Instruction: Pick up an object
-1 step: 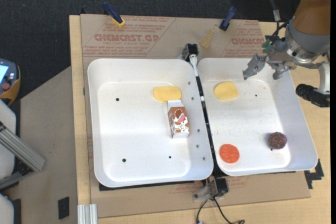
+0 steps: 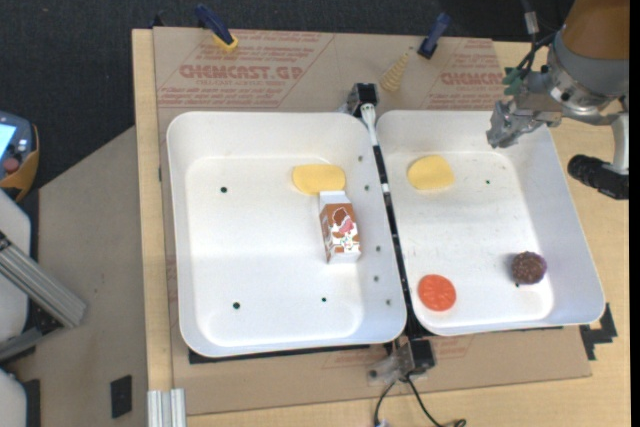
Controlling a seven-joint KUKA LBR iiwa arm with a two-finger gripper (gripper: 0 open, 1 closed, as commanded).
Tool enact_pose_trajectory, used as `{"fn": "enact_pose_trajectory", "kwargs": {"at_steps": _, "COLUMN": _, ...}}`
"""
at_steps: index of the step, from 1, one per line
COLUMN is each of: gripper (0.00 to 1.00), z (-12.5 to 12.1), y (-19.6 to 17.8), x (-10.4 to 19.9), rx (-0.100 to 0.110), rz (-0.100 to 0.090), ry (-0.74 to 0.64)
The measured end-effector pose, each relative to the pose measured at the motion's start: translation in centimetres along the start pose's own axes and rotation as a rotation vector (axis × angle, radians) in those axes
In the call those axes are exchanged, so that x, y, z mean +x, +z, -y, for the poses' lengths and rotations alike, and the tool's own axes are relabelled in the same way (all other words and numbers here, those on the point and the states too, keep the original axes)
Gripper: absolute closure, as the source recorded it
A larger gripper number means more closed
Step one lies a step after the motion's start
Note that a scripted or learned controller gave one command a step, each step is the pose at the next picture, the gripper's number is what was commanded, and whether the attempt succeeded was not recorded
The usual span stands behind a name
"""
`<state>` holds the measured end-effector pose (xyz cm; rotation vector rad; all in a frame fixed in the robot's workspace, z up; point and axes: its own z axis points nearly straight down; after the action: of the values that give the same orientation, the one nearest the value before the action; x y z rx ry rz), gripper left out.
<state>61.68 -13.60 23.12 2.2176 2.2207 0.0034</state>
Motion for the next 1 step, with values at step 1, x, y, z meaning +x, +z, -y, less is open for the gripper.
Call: {"fn": "enact_pose_trajectory", "kwargs": {"at_steps": 1, "gripper": 1.00, "z": 3.36, "y": -12.40, "x": 3.66, "rx": -0.012, "rz": 0.000, "ry": -0.003}}
